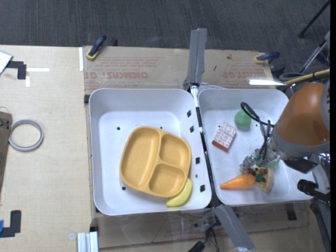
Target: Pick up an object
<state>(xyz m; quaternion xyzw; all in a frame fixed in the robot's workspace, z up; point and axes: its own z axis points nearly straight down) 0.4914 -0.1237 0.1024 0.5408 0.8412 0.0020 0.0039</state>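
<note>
In the right bin (231, 106) lie a green ball (242, 119), a small red-and-white box (224, 136), an orange carrot (239, 182) and a pizza slice (263, 177). My gripper (258, 161) reaches in from the right, under the orange band of the arm (303, 117), and hangs low over the pizza slice, just right of the carrot's thick end. Its fingertips sit among the pizza slice's toppings and I cannot make them out. In the left bin (105, 109) rest a yellow divided plate (155, 161) and a banana (181, 195) at its lower right corner.
A grey divider post (197, 56) stands between the bins at the back. A roll of tape (24, 135) lies on the wooden bench to the left. Blue clamps (97, 46) hold the cardboard behind the bins.
</note>
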